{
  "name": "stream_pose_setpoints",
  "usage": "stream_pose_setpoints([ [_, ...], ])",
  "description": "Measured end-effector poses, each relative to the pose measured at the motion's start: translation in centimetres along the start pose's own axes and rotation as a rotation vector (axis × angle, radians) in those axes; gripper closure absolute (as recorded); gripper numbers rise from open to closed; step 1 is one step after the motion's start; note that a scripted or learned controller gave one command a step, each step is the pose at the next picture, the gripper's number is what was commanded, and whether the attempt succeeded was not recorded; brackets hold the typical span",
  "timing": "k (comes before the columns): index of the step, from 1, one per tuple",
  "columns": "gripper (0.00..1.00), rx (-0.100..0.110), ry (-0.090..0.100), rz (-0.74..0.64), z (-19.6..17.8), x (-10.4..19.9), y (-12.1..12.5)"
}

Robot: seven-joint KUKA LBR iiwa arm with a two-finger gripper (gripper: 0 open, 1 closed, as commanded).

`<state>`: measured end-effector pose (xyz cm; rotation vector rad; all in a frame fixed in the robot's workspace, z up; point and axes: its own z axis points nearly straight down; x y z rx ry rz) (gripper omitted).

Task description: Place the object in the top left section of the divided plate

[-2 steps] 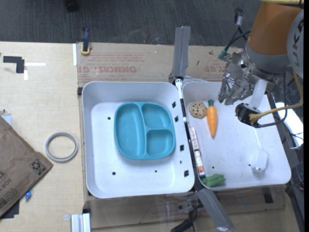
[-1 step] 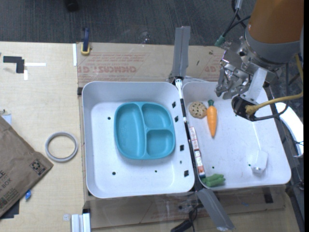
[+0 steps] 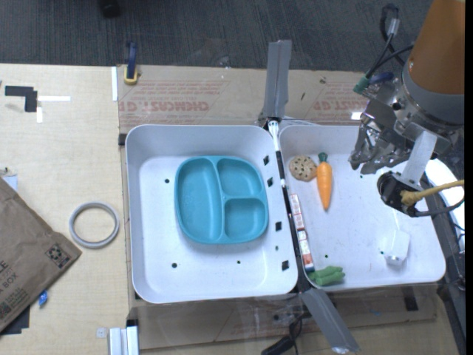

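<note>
A blue divided plate (image 3: 196,198) lies in the middle of the left bin (image 3: 151,272), with one long section on its left and two smaller ones on its right. Nothing lies in any section. In the right bin (image 3: 355,220) an orange toy carrot (image 3: 324,183) lies near the back left, and a brown cookie (image 3: 301,168) sits just left of it. My gripper (image 3: 369,154) hangs over the back of the right bin, to the right of the carrot and apart from it. Its dark tip is too cluttered to read.
A green toy (image 3: 329,275) lies at the right bin's front left corner, and a small white object (image 3: 397,246) sits front right. A thin striped strip (image 3: 298,224) runs along the divider. A tape ring (image 3: 94,223) and a cardboard box (image 3: 22,257) rest on the bench at left.
</note>
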<state>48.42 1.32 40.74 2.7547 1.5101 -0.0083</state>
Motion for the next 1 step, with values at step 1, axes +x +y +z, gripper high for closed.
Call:
stream_pose_setpoints([
  [1, 1.00, 0.001, 0.000, 0.123, 11.66, -1.99, 9.32],
])
